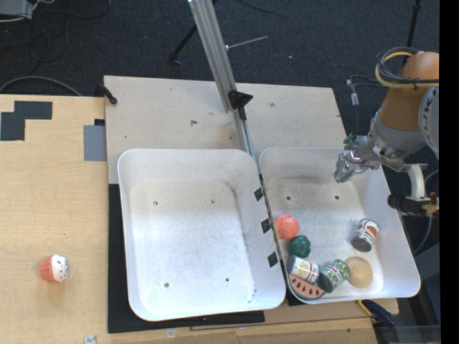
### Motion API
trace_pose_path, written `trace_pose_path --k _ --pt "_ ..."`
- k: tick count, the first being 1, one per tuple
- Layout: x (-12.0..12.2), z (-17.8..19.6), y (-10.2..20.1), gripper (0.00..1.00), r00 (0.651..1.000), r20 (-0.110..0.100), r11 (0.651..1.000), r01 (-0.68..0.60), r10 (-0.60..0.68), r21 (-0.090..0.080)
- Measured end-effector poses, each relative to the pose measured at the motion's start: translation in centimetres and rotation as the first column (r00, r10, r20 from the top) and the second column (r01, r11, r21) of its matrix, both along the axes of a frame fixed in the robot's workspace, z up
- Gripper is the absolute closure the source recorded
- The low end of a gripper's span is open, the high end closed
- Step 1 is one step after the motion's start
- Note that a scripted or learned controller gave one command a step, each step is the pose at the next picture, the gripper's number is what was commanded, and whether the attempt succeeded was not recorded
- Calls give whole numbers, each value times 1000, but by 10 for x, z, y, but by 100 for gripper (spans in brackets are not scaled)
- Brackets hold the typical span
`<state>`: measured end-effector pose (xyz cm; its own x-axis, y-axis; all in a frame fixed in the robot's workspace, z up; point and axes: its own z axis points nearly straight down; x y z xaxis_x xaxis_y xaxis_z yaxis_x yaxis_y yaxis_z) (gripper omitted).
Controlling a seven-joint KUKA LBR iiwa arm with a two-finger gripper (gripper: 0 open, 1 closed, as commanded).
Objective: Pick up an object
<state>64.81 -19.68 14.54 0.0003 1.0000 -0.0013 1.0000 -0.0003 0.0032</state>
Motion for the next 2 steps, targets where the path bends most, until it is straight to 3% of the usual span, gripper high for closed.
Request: trace_pose_path --k 2 --pt "5 107 -4 100 1000 1 1000 -4 4 0"
